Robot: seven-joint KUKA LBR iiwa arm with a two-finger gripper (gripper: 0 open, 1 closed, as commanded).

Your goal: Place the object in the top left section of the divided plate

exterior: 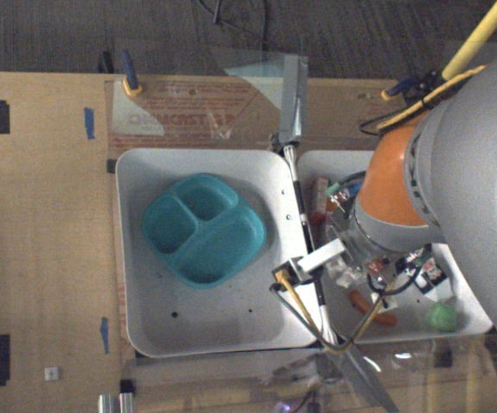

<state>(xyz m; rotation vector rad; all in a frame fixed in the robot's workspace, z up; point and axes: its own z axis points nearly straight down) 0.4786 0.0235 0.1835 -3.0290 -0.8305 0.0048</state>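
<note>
The tabletop (42,231) is lying bare at the left of the frame. Right of it, the left bin (197,325) is carrying the teal divided plate (223,243), which is sitting turned at a slant with nothing resting in any of its sections. That slant is making "top left" hard to read: two small sections are sharing the plate's upper left side, and a release aimed between them is likely to land on the ridge or in the wrong well.

Further right, the tool (358,269) is hanging over the left part of the right bin (408,323), close to the wall between the two bins. The wrist is hiding it, so I cannot tell whether it is apart, together or clamped on anything.

The object is probably lying in the right bin: an orange sausage-shaped piece (373,308) is resting just below the tool, and a green rounded piece (442,317) is sitting near the lower right corner. Which one is meant I cannot say.

A low crossing is risking a knock against that wall. The rounded pieces are also likely to roll away from a poor grip.
</note>
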